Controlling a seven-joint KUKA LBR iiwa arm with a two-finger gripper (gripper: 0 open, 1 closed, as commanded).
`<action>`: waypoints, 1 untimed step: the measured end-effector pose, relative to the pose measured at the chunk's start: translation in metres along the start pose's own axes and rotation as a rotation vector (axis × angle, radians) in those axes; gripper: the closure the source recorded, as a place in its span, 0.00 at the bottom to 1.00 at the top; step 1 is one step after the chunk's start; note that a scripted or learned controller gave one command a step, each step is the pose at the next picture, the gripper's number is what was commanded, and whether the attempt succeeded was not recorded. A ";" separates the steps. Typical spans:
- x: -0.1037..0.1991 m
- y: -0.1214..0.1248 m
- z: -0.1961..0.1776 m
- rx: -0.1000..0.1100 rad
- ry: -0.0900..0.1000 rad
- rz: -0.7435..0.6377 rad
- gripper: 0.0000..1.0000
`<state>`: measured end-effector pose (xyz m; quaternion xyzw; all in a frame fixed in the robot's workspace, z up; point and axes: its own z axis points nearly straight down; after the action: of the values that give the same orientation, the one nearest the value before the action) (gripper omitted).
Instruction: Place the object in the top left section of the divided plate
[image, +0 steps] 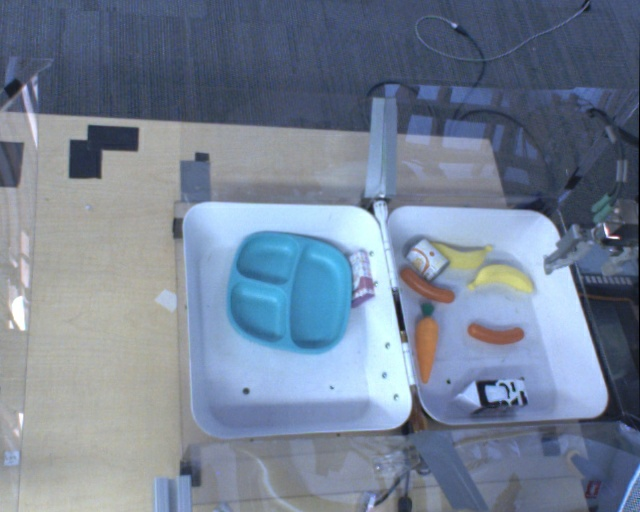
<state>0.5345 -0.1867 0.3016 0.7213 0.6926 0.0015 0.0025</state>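
Two glossy white bins (290, 400) hold a smooth blue divided plate (291, 290); the end effector's (580, 245) opening cannot be told.

A pale wooden worktop (100, 300) carries two shallow white bins side by side. The left white bin (290, 400) and the right white bin (560, 390) meet at a central divider. Black square tape markers (100, 148) sit near the worktop's far left corner. A grey metal upright bracket (382, 145) stands behind the bins' junction. Beyond the worktop lies dark grey carpet floor (250, 50), with a thin white cable (500, 40) looping across it at the upper right.
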 end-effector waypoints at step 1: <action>0.002 -0.027 0.146 0.003 0.001 -0.091 0.00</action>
<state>0.5085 -0.1836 0.1552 0.6890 0.7248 0.0008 0.0012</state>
